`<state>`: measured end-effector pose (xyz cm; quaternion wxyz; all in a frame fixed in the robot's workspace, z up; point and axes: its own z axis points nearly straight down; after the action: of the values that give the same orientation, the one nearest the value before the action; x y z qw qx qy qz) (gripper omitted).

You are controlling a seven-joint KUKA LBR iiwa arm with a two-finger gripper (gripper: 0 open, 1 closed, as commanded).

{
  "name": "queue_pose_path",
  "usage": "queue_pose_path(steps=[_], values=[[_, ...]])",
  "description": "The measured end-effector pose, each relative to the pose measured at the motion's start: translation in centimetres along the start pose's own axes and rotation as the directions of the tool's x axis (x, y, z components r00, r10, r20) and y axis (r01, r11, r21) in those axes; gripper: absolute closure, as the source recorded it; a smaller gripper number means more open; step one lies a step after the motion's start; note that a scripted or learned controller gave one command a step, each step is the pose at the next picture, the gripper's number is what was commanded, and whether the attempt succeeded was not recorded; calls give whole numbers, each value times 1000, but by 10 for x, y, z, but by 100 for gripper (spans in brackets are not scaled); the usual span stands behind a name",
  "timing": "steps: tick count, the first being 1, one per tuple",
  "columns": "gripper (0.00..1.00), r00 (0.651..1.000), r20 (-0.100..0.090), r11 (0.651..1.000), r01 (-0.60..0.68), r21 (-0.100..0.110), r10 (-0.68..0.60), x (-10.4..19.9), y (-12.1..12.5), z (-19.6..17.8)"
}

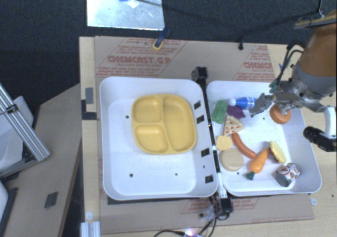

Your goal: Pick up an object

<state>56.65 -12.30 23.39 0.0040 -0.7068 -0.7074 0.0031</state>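
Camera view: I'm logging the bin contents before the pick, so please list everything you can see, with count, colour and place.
Bins: 2, white, side by side on the bench.
Divided plate: 1, yellow, in the left bin.
Bottle: 1, blue and white, top of the right bin.
Green piece: 1, beside the bottle.
Pizza slice: 1, yellow and red, below it.
Sausage: 1, red-orange, right bin's middle.
Carrot: 1, orange, lower middle.
Round disc: 1, beige, left of the carrot.
Orange ball: 1, under the gripper.
Gripper: 1, grey, over the right bin.
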Motion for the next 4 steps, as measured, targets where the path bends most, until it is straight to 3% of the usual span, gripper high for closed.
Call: queue_pose_path(steps=[1, 4], values=[[0, 1000, 2, 1000, 2, -11, -2, 0, 2, -6], [0, 1000, 1, 1000, -1, -16, 1, -2, 16, 144]])
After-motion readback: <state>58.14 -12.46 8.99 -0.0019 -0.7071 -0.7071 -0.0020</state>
